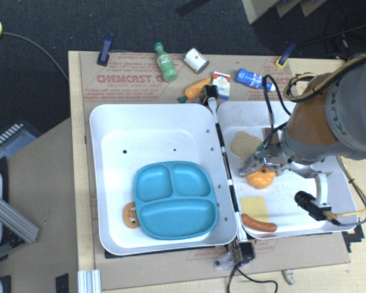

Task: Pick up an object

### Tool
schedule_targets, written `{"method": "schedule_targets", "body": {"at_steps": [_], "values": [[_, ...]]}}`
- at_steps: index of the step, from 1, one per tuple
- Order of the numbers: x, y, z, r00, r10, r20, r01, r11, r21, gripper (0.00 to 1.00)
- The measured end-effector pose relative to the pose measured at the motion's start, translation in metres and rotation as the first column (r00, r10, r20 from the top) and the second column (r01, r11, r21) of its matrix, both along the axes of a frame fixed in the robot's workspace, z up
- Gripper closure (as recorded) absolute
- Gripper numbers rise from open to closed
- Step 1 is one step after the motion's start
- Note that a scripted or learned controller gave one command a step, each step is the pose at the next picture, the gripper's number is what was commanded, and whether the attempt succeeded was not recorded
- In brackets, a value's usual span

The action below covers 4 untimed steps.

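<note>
- An orange fruit [260, 179] lies in the right bin [329, 221], near its middle.
- The gripper [260, 165] sits right over the fruit, its metal fingers [254, 162] touching or just above the fruit's top; whether they are open or closed cannot be told.
- A tan slice [244, 144] lies just beyond the gripper, toward the bin's far side.
- A yellow slab [254, 207] lies nearer the front, with a sausage [258, 224] just beside it at the front wall.
- The left bin [104, 139] holds a blue divided plate [174, 199], and a small pretzel [130, 215] peeks out at the plate's left edge.
- Behind the bins, on the counter [128, 72], lie a green bottle [165, 62], a small carton [220, 84], a blue can [251, 78] and a white can [196, 60].
</note>
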<state>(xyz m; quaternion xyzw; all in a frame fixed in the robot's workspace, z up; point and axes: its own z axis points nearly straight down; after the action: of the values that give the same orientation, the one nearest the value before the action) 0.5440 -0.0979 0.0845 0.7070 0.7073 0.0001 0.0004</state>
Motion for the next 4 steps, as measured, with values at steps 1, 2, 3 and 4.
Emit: {"method": "schedule_targets", "body": {"at_steps": [1, 2, 3, 4], "values": [[-0.034, -0.003, 0.000, 1.000, -0.001, -0.003, 0.001, 1.000, 0.001, 0.00], [0.007, -0.001, 0.000, 1.000, 0.000, 0.001, 0.000, 1.000, 0.000, 0.00], [-0.037, 0.006, 0.000, 1.000, -0.001, -0.003, 0.001, 1.000, 0.001, 0.00], [0.002, -0.003, 0.000, 1.000, 0.000, 0.001, 0.000, 1.000, -0.001, 0.00]]}}
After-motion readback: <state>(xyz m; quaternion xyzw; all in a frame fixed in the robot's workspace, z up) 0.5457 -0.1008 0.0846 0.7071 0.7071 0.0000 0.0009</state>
